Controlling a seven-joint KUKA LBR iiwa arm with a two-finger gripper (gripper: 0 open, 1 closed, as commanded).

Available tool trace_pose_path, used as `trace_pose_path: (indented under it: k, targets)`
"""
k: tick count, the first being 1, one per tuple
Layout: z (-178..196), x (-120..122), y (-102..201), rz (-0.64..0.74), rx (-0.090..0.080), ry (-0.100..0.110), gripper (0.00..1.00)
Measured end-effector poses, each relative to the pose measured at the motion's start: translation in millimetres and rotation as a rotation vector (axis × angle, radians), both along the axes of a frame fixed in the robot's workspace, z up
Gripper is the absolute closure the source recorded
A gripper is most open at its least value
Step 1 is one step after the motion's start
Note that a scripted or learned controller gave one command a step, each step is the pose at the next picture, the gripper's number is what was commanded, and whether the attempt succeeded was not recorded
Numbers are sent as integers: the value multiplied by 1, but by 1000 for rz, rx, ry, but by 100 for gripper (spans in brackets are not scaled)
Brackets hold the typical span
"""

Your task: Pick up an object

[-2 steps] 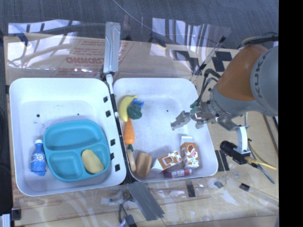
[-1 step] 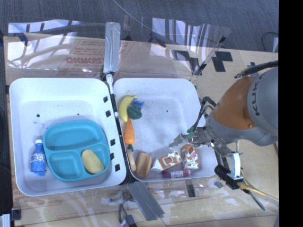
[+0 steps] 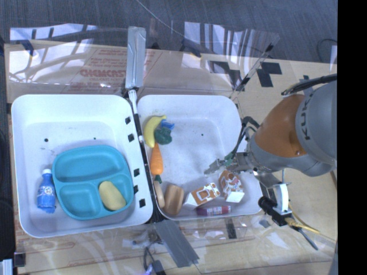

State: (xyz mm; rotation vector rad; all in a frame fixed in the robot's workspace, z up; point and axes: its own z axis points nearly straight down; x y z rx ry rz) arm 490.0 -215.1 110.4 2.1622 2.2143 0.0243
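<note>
Camera view: we are looking down on two shallow white bins, matte plastic with rounded corners, sitting side by side. The left bin (image 3: pixel 23 153) is holding a smooth teal divided tray (image 3: pixel 74 171) with three compartments; a yellow lemon-shaped piece (image 3: pixel 112 195) is lying in its lower right compartment. A small blue bottle with a white cap (image 3: pixel 46 191) is standing just beside the tray's left edge.

In the right bin (image 3: pixel 195 110), a curved yellow banana (image 3: pixel 152 129) is lying near the left wall, touching a dark green leafy toy (image 3: pixel 164 135). Below these an orange carrot (image 3: pixel 156 160), tapered and smooth, is resting along the wall. At the lower edge we are noting a tan, bread-like piece (image 3: pixel 172 199), a small orange-and-white carton (image 3: pixel 205 193), a white packet with orange print (image 3: pixel 231 187), and a dark red tube (image 3: pixel 213 210) lying flat.

The arm (image 3: pixel 309 136) is reaching in from the right, its orange band bulging above the wrist. The gripper (image 3: pixel 225 164) is hanging low over the bin's right side, just above the white packet. We cannot tell whether its fingers are apart or together; the metal parts are blurring together there. Nothing is visibly lifted.
</note>
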Motion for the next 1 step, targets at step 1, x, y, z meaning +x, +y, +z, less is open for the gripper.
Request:
trace_pose_path:
  k: [1]
  targets:
    - [-5,-9,6,7,17,34,100]
